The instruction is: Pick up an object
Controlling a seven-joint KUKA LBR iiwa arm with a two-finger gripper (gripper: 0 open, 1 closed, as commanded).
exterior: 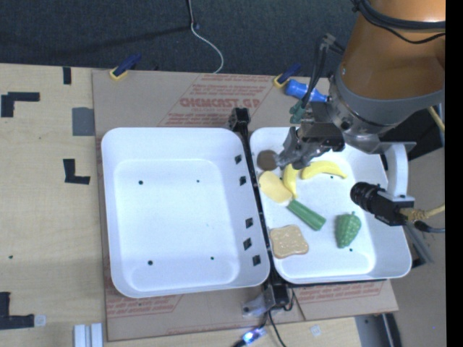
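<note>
Camera view: fingers over yellow banana; grip state unclear, possibly touching curved peel.

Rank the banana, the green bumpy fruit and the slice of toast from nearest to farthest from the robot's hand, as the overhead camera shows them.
Measured from the hand:
1. Banana: just right of the hand, at the far side of the right bin.
2. Green bumpy fruit: lower right, toward the bin's near side.
3. Slice of toast: bin's near left corner area, only slightly farther than the fruit.

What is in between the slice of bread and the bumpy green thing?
Just bare white bin floor lies between the bread and the bumpy green thing, seen in the camera view.
</note>
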